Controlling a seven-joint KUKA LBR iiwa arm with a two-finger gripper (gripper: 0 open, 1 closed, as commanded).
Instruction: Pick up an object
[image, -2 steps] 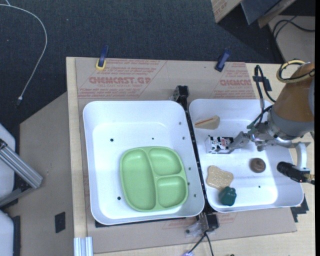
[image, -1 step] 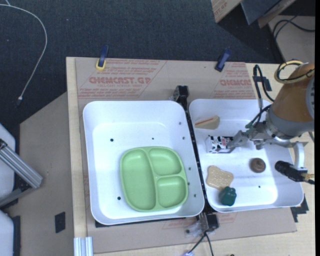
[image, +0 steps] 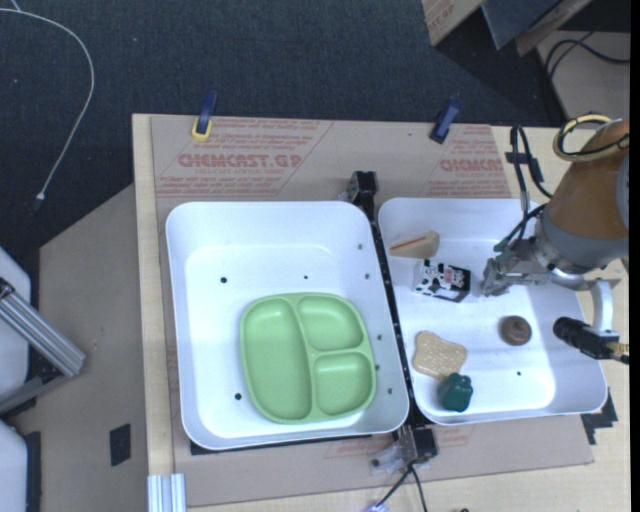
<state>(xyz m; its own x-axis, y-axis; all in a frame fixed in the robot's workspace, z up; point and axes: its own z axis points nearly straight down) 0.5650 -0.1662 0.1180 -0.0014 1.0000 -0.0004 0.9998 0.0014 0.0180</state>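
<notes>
Now the two-finger gripper (image: 497, 277) hangs low in the right white bin (image: 570, 395), its spread impossible to tell, just beside the black-and-white patterned object (image: 443, 279).

Both white bins (image: 190, 240) appear as smooth, slightly glossy plastic. The green divided tray (image: 305, 355) is matt plastic. The surface (image: 300, 160) looks like plain brown cardboard, matt, with red print. The tan cracker-shaped piece (image: 439, 353) shows a rough, dimpled face.
</notes>
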